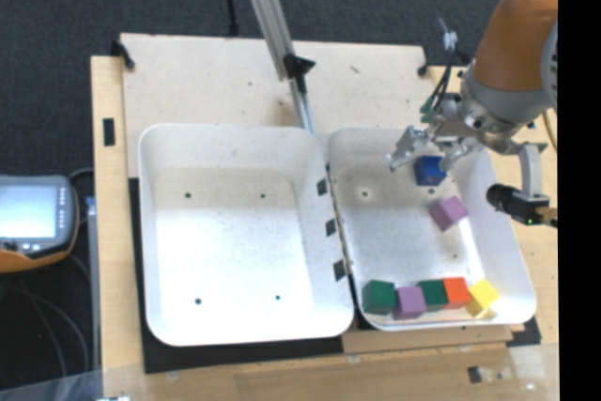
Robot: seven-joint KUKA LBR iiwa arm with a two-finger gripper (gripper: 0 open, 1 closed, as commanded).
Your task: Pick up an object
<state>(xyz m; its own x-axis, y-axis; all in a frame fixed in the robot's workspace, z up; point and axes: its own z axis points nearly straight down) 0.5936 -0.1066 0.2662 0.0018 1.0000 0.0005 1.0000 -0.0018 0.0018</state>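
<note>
In right bin (502,244), blue cube (430,170), purple cube (448,212)

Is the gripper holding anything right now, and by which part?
Cannot be told. The gripper is right at the blue block in the right bin, but the hold is unclear.

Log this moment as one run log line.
arm: over right bin | gripper: at blue block, grasp unclear | nearby: purple block | left bin
</note>
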